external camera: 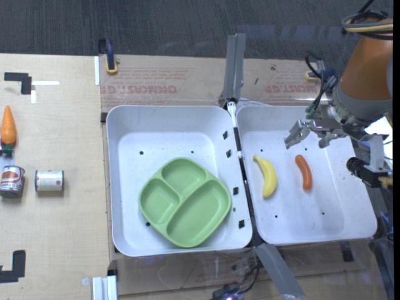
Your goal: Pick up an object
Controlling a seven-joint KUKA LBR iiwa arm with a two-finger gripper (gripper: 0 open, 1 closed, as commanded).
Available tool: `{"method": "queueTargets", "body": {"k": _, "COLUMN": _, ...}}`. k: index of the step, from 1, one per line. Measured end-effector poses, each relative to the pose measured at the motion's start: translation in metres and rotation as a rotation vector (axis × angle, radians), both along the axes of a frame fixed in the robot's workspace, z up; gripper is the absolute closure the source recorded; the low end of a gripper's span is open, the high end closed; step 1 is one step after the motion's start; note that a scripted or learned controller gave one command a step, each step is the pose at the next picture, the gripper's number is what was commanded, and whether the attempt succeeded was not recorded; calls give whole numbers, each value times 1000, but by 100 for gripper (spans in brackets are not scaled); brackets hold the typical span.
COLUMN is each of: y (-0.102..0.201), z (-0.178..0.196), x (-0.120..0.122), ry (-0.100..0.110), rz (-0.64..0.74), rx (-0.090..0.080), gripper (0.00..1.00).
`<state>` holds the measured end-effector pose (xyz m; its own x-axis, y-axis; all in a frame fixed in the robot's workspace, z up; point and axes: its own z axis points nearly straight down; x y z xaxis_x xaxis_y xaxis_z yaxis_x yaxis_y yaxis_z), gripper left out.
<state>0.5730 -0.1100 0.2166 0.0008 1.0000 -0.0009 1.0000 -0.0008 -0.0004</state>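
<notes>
Sausage (304, 171) and banana (267, 176) lie apart in your right bin (350, 227); gripper (310, 133) hovers above, released, holding nothing.

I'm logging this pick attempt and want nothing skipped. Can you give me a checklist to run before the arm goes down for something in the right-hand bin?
1. Targets present in the right bin: banana and sausage. Ok.
2. Targets apart, bare floor between them. Ok.
3. Gripper carries nothing: fingers spread, nothing between them. Ok.
4. Gripper over a target: it sits above the sausage's upper end in the view, but its true height is unclear. Cannot tell.
5. Green plate lies in the left bin, out of the way. Ok.
</notes>
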Motion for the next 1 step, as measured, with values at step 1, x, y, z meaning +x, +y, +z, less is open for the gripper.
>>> {"method": "queueTargets", "body": {"k": 1, "y": -41, "z": -124, "x": -13, "ry": 1, "rz": -29, "rx": 1, "gripper": 0}}
